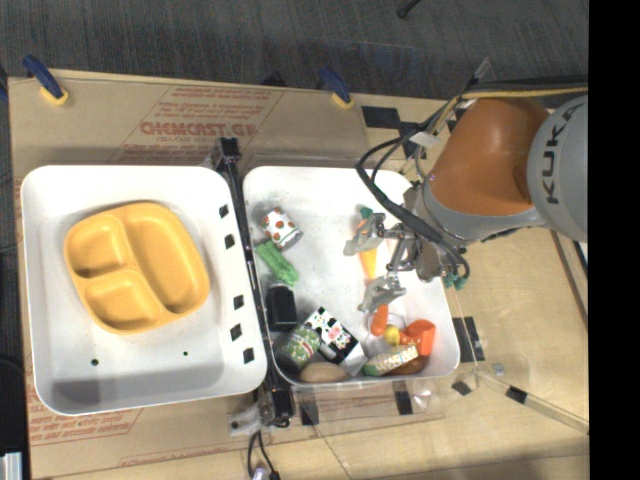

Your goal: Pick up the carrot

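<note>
Clearly your gripper (pixel 375 265) hangs spread open, holding nothing, right over the carrot (pixel 379 318) in the right bin (pixel 310 183), lined up to grab.

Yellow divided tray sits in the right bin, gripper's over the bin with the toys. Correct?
Not quite. The camera view shows the yellow divided tray in the left bin, not the right. The gripper is over the right bin with the toys, as you said.
</note>
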You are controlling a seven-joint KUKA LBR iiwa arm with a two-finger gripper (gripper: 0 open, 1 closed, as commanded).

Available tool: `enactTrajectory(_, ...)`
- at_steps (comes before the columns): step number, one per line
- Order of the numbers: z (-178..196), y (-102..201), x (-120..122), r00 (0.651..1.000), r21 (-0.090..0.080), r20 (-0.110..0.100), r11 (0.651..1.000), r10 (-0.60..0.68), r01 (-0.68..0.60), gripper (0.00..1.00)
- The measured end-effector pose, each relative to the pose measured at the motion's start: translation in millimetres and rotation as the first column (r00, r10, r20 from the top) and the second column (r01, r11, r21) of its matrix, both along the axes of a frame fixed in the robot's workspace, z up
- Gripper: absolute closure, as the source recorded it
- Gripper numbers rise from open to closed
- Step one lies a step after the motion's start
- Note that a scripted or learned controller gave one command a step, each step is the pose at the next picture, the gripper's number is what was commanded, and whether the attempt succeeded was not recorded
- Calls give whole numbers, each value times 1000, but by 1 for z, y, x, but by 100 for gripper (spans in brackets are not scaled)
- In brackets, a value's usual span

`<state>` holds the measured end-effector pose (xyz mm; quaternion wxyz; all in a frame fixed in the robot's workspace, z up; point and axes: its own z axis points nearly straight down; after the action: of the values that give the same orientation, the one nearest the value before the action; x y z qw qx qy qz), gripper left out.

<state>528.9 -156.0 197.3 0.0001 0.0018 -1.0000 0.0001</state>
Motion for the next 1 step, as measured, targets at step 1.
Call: enactTrajectory(1,-106,-14,38,983,0,1,983,-182,182,0)
